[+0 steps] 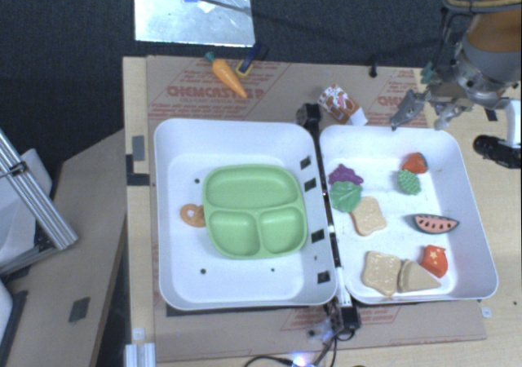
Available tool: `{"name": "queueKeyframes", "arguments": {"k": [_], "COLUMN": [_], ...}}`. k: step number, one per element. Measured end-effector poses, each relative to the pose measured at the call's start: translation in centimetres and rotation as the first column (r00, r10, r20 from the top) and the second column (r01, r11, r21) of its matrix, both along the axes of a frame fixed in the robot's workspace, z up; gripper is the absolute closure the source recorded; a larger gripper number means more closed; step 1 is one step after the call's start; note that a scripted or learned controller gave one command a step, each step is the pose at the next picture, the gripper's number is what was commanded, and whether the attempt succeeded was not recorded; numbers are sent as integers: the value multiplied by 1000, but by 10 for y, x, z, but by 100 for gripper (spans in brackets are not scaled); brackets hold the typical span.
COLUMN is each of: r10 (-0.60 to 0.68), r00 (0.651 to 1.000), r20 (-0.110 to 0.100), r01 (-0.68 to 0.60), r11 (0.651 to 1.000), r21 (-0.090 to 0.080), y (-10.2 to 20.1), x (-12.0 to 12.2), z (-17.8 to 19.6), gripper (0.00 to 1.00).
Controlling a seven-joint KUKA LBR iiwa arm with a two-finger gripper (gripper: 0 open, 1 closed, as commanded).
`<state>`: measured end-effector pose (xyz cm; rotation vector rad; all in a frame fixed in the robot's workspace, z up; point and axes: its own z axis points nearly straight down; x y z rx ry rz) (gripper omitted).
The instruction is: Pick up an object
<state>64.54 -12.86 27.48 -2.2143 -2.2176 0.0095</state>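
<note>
The right-hand shallow white bin (473, 218) holds a scatter of small toy foods, all lying flat and apart from the gripper. At the far right sit a red toy strawberry (414, 163) and, just beside it, a green ruffled toy vegetable (409, 183). Toward the bin's left edge lie a purple toy grape bunch (346, 173) and a green toy lettuce leaf (346, 196), touching. Next to the leaf rests a tan toy bread slice (369, 216). A toy watermelon wedge (435, 223) with dark rind lies right of it. Nearest the camera are a red toy pepper (434, 260) and two overlapping tan toy crackers (396, 274).
</note>
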Motion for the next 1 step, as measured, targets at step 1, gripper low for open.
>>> {"name": "queueKeyframes", "arguments": {"k": [1], "r10": [2], "r00": [1000], "r20": [11], "r01": [-2], "r11": [1000], "r21": [-2], "y": [0], "x": [2], "z": [8], "gripper": [0]}}
